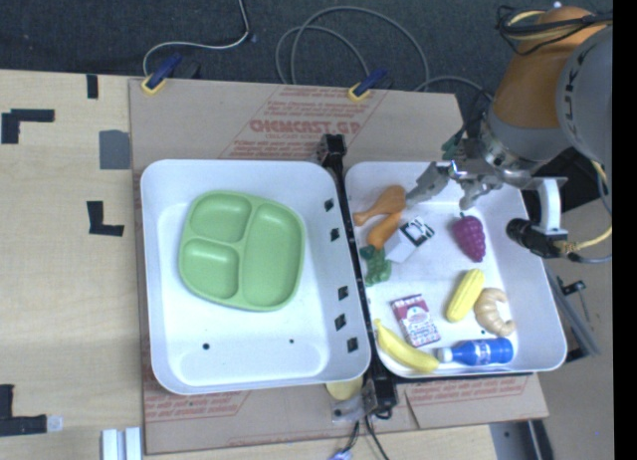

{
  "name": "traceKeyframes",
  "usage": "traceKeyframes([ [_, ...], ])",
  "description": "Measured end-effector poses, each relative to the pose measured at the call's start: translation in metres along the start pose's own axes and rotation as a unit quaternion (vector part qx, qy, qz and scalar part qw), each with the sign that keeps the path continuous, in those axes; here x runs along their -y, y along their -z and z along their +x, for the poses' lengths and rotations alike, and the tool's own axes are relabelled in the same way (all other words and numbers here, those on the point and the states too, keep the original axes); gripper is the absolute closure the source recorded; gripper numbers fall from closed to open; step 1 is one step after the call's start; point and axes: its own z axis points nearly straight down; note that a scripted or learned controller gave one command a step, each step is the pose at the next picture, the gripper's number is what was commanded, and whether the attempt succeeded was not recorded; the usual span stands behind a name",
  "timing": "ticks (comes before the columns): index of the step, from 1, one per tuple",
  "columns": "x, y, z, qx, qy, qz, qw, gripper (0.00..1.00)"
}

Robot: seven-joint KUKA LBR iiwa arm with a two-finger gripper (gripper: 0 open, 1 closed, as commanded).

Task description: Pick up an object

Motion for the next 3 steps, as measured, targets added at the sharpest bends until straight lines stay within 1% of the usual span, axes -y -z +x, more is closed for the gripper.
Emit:
traceKeyframes([
  [1,-0.041,-0.125,0.002,0.002,0.001,0.001,1.0000,0.00],
  [2,-0.050,-0.118,0.024,0.009,-0.001,0.005,0.9999,0.00],
  [3,-0.047,-0.109,0.017,0.012,-0.003,0.009,0.9999,1.00],
])
